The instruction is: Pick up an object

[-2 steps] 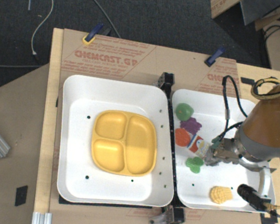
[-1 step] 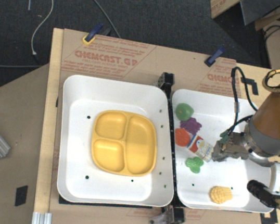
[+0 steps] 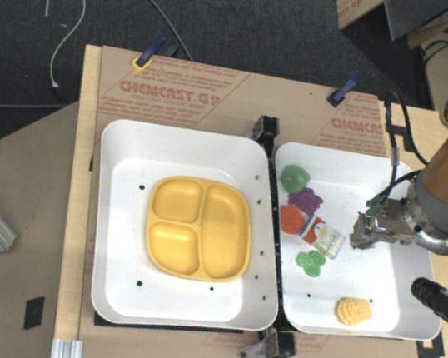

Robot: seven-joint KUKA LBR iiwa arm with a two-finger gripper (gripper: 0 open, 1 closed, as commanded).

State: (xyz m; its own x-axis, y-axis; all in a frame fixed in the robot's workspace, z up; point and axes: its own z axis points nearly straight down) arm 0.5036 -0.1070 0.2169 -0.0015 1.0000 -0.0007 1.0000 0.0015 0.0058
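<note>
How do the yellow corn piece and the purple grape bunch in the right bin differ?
The corn piece is yellow and lies alone near the right bin's front edge. The grape bunch is purple and sits toward the bin's back left, crowded among other toy foods. Both are small toy foods lying free of the tool.

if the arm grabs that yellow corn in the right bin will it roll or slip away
The corn looks rounded and oblong, so it would probably roll if nudged off-centre. Its bumpy surface may give some grip, though it looks like smooth plastic and could squirt out of a loose pinch. It lies apart from the other toys, so a push would likely send it toward the bin wall.
</note>
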